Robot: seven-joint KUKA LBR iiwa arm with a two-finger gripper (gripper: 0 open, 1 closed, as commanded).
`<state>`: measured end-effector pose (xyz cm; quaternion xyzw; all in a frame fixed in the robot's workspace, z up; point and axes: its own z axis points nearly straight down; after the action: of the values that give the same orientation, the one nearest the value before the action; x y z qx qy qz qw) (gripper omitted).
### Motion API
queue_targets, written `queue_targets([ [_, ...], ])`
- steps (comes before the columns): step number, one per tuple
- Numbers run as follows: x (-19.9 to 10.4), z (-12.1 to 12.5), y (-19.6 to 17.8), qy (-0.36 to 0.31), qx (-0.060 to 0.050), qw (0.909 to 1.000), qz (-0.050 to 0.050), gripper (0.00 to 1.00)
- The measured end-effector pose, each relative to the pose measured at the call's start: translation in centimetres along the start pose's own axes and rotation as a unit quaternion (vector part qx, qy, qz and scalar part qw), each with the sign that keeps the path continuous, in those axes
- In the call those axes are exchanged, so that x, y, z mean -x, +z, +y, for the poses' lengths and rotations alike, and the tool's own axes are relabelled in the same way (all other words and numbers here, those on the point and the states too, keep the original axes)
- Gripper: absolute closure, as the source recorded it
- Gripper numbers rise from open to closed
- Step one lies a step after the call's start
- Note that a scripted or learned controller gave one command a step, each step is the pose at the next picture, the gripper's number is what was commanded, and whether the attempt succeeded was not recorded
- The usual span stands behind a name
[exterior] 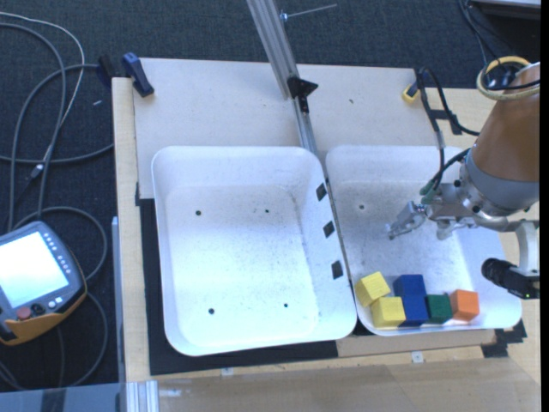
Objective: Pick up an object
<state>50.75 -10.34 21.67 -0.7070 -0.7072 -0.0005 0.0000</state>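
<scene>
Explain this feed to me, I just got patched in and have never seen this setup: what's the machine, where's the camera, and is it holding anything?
One camera looks down at a slant on a bench with two shallow white bins. The grey and orange arm reaches in from the right. Its gripper hangs over the right bin, above bare floor, with nothing between its fingers that I can see. Whether they are open or shut is too small to tell. The blocks sit in a cluster at that bin's near edge: two yellow, two blue, one green, one orange. The left bin shows only dark specks. A handheld screen lies off the bench, far left.
</scene>
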Motion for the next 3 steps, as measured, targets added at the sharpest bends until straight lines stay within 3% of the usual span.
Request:
queue_targets([
  [1,-2.2,-1.4,11.6,0.0,-0.006,1.0,0.002,0.0],
  [2,6.1,-1.6,11.4,0.003,0.0,1.0,-0.003,0.0],
  [3,0.4,-2.5,11.5,0.001,0.005,1.0,-0.004,0.0],
])
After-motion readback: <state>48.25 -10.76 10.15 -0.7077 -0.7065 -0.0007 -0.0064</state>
